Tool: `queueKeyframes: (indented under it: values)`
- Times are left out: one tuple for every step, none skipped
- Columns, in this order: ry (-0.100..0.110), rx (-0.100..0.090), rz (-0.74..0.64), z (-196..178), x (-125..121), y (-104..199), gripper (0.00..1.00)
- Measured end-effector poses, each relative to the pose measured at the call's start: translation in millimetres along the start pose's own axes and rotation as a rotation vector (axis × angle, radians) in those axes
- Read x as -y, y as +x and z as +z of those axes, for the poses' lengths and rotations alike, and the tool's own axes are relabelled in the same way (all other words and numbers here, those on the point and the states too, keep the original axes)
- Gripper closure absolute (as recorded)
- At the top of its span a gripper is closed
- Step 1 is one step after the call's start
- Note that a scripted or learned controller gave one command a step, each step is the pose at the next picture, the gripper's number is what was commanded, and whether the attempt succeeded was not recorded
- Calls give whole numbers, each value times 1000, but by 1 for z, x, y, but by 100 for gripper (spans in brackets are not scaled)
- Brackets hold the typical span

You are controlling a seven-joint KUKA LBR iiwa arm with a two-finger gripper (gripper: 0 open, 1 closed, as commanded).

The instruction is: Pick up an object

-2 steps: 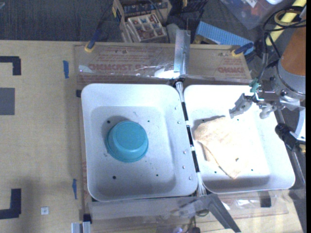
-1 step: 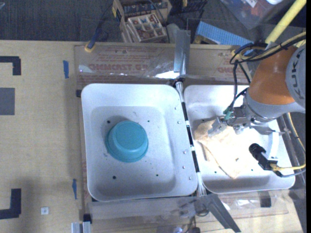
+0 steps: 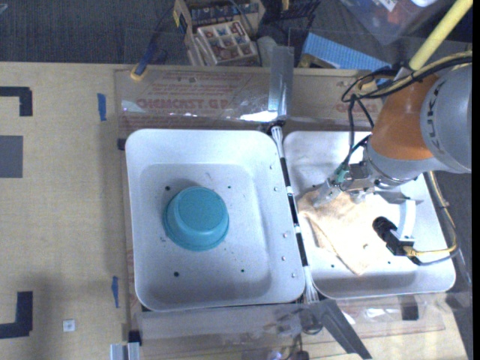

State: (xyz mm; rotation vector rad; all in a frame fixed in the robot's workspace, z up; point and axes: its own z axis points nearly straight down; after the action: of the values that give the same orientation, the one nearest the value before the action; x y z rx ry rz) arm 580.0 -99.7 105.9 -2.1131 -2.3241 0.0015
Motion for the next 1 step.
queueKeyframes:
  values:
    - [-2, 1, -178, -33, -10, -29, 0]
